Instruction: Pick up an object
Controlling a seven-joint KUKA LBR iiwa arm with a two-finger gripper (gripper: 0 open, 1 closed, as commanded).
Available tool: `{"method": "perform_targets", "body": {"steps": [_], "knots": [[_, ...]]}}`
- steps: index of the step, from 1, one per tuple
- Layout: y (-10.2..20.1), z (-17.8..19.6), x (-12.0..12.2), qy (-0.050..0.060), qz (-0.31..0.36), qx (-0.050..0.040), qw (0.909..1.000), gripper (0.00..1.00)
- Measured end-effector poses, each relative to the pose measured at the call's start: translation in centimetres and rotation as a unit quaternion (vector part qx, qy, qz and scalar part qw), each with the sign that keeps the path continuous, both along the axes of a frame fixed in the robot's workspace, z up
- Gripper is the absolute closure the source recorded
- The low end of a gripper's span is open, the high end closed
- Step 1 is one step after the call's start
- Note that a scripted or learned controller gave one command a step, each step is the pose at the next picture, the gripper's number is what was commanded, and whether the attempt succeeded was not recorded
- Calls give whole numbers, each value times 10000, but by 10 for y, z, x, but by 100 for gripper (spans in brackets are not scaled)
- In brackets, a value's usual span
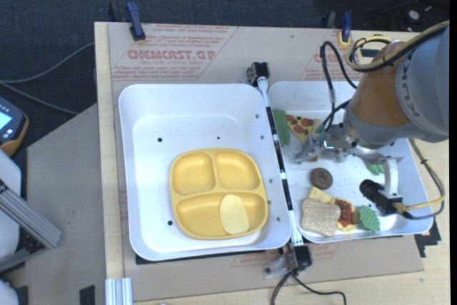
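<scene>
My gripper point(313, 151) is low inside the right bin point(300, 93), near its left wall, with the grey and orange arm reaching in from the right. It sits just below a pizza slice point(301, 126) and just above a round brown cookie point(321, 176). A green pod point(282, 128) lies along the bin's left wall beside the pizza. I see nothing held in the gripper.
The front of the right bin holds a bread slice point(319, 217), a yellow cheese piece point(320, 196), a red piece point(345, 211) and a green leafy piece point(368, 218). The left bin point(143, 118) holds a yellow divided plate point(191, 173) with a pale oval piece point(233, 213).
</scene>
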State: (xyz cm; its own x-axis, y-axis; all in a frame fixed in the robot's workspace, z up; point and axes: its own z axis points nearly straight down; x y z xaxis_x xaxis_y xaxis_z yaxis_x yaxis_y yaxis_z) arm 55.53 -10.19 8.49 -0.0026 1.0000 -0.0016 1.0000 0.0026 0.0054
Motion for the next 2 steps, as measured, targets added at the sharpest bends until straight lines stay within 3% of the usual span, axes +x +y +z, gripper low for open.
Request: {"method": "perform_targets", "body": {"steps": [1, 2], "knots": [[-1, -1, -55, 59, -26, 19, 10000, 0], [0, 1, 38, -16, 7, -2, 10000, 0]]}}
